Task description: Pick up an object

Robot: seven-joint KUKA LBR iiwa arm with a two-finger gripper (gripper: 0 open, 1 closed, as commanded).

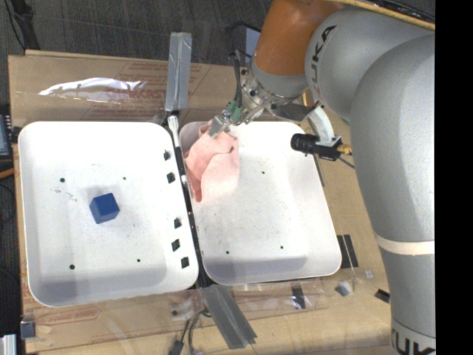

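The gripper (222, 124) is reaching into the right bin (295, 220) near its far-left corner, its fingers pinching the top edge of a pink cloth (213, 167) that is hanging and draping down against the bin's left wall. A blue cube (104, 207) is sitting in the left bin (44, 272)

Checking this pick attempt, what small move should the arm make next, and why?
Probably a short straight lift. The gripper sits at the top edge of the pink cloth in the right bin, and the cloth looks bunched up toward it, so lifting would test the hold.
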